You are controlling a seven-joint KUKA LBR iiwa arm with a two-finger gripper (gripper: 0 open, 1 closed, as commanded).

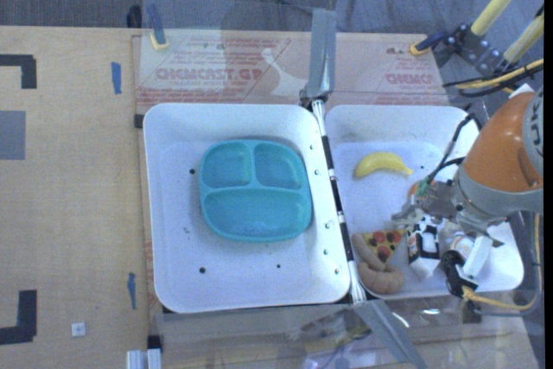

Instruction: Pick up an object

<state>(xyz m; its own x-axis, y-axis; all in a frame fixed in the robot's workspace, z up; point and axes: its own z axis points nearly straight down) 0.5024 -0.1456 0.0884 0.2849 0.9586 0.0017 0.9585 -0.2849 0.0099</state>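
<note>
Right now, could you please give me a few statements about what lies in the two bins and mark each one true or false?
1. The blue divided plate lies in the left bin. True.
2. The banana rests on the plate. False: it lies in the right bin.
3. The pizza slice lies nearer the camera than the banana. True.
4. The arm's gripper hangs over the left bin. False: it is over the right bin.
</note>
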